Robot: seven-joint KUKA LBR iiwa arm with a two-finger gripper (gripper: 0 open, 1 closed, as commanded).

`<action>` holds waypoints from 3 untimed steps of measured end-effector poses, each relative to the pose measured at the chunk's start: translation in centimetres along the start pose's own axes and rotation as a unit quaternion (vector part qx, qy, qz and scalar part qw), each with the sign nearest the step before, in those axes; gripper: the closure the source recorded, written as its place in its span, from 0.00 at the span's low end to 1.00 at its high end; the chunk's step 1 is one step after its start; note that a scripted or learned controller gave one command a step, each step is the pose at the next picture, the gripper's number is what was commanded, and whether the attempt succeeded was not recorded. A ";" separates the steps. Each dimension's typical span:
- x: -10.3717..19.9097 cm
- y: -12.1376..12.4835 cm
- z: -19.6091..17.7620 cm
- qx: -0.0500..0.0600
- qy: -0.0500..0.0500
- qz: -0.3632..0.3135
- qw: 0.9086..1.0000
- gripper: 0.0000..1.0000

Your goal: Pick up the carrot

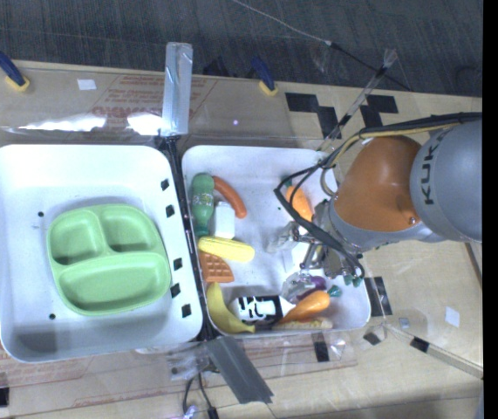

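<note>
The carrot point(310, 305), orange and tapered, lies near the front wall of the right bin point(257, 160), pointing left toward a black-and-white item point(260, 306). My gripper point(299, 257) hangs low over the bin's right part, just above and behind the carrot. Its shiny fingers point(303, 279) stand apart, open, with nothing between them. The lower finger is close to the carrot's thick end, and whether they touch I cannot tell. The grey arm with its orange band point(379, 190) hides the bin's right wall.
The right bin also holds a green bottle point(202, 201), an orange sausage shape point(230, 196), a corn cob point(227, 250), a waffle point(217, 271), a banana point(222, 312) and an orange piece point(301, 204) by the wrist. The left bin point(22, 173) holds a green divided tray point(107, 256).
</note>
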State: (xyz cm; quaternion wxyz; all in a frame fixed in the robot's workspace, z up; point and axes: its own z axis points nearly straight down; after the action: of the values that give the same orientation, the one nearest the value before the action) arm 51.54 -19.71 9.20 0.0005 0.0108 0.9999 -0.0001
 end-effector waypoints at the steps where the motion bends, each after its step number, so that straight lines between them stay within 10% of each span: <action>1: -0.2 0.1 -1.0 0.000 -0.001 -0.004 1.000 1.00; 2: -0.2 0.2 -1.0 0.000 -0.001 -0.004 1.000 0.00; 3: -5.5 -0.7 -0.2 0.000 -0.001 -0.001 1.000 0.00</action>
State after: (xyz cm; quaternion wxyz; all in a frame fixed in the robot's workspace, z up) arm 57.03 -20.56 9.40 0.0012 0.0096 1.0000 -0.0004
